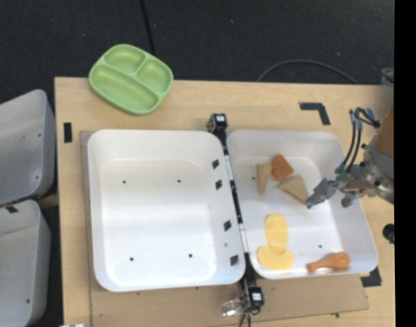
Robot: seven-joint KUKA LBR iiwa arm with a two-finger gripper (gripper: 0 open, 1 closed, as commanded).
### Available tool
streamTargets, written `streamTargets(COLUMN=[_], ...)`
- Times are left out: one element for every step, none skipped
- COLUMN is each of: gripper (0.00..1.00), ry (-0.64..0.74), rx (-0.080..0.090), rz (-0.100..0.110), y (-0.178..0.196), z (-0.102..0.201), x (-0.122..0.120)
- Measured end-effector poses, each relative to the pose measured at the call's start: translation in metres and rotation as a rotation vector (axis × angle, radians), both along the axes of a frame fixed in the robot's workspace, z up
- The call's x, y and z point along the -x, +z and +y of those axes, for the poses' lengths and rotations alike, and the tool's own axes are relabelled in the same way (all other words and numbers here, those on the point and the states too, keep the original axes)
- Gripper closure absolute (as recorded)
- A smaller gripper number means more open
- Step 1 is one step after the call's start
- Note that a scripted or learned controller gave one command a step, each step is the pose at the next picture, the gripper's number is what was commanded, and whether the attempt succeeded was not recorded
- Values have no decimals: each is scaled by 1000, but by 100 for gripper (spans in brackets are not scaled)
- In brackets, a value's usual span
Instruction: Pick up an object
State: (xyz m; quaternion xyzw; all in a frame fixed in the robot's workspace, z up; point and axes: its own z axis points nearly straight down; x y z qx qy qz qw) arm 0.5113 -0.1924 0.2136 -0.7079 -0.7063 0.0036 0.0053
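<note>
approach step: gripper [328,193] with fingers apart and holding nothing hovers in the right bin [357,244] just beside the tan wedge [295,187] near the orange piece [282,166]; next it likely must shift over the wedge, drop and close.

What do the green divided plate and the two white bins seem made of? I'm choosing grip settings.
Green divided plate: probably molded plastic, matte, with rounded compartments. Left bin and right bin: likely thin formed plastic, smooth, slightly glossy, with rounded corners.
</note>
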Motion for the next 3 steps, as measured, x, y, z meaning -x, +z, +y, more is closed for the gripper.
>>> streamTargets(gripper=[0,0,0], ry=[4,3,2], rx=[3,3,2], rz=[-13,-10,-7], y=[7,-40,-94], z=[0,8,10], x=[-3,-2,9])
